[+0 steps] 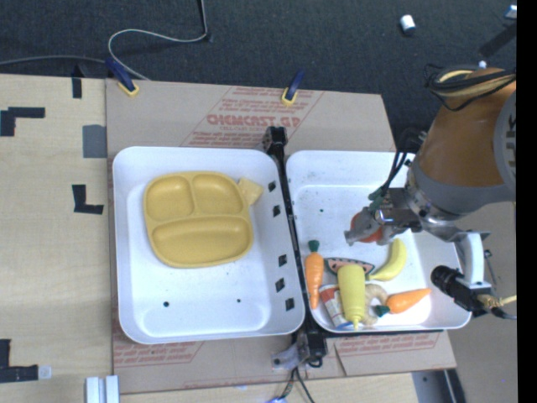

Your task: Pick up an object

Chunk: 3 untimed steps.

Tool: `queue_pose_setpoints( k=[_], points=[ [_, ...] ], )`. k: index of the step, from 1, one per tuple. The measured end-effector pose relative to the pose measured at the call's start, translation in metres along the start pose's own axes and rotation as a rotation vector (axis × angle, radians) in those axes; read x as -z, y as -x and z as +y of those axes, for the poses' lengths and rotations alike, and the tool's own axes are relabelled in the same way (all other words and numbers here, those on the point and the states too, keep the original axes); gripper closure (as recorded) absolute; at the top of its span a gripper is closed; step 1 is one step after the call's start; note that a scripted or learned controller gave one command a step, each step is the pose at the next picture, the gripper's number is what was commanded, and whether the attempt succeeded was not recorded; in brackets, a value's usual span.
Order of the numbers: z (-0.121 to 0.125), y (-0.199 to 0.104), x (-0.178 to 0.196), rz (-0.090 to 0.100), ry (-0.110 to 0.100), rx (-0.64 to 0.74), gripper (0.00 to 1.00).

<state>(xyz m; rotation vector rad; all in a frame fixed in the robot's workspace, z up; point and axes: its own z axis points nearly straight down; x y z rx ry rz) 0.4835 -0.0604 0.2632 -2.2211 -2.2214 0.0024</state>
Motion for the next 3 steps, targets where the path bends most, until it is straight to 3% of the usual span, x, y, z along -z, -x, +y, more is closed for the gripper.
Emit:
queue_pose_setpoints(
  k=[1, 2, 3],
  points=[
    [0.0, -0.044, -0.006, 0.001, 0.0, 0.002, 1.0],
    [0.0, -0.008, -0.005, 0.0, 0.0, 0.0, 1.0],
    [0.0, -0.012, 0.003, 0.001, 0.0, 0.002, 1.0]
  ],
)
